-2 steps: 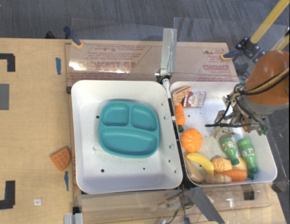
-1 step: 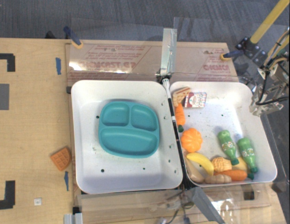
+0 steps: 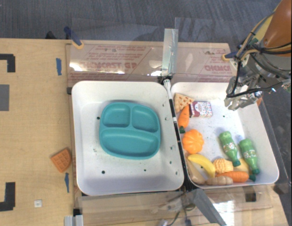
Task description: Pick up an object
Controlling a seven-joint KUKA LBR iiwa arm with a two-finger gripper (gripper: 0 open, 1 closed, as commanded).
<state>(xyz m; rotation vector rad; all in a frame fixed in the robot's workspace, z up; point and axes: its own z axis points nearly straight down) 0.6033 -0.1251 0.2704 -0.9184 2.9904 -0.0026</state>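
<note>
While the tool (image 3: 243, 99) hangs over the right bin (image 3: 267, 140) at its two o'clock corner, nothing visible in its grip, two green bottles (image 3: 239, 150) lie toward five o'clock, well apart.

Toys crowd the right bin's (image 3: 270, 140) left and near sides, leaving its centre and far-right floor open.
</note>
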